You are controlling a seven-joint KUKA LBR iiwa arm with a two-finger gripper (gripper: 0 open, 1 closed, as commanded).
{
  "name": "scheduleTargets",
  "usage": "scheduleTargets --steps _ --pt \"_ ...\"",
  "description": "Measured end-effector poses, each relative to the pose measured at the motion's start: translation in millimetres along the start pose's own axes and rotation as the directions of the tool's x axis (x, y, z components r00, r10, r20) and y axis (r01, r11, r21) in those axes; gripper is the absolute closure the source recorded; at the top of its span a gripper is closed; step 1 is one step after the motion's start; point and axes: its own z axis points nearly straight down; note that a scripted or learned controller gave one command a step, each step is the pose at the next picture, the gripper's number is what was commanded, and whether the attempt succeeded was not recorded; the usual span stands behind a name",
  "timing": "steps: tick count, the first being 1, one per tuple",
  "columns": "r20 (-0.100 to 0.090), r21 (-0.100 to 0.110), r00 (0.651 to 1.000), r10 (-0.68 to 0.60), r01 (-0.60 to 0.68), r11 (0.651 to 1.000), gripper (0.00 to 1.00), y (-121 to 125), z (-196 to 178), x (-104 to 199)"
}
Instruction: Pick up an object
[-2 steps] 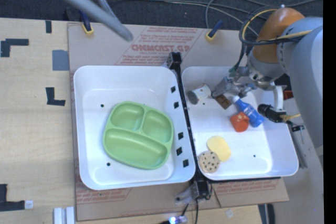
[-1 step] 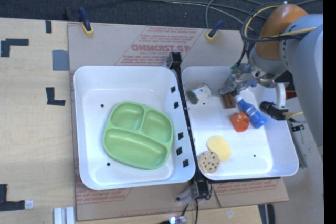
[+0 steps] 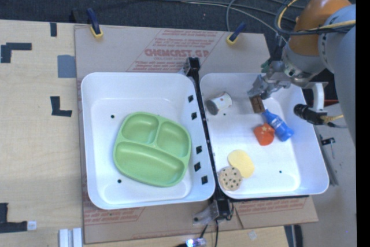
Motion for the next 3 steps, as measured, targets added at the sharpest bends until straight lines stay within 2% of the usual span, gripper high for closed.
scheduleTargets --steps 2,3 --pt "0.001 -0.002 1.0 0.0 0.0 1.0 1.0 -0.7 -112.3 3.1" --pt "-0.002 0.004 1.0 -0.005 0.005 1.0 1.0 -7.9 -116.7 57.0"
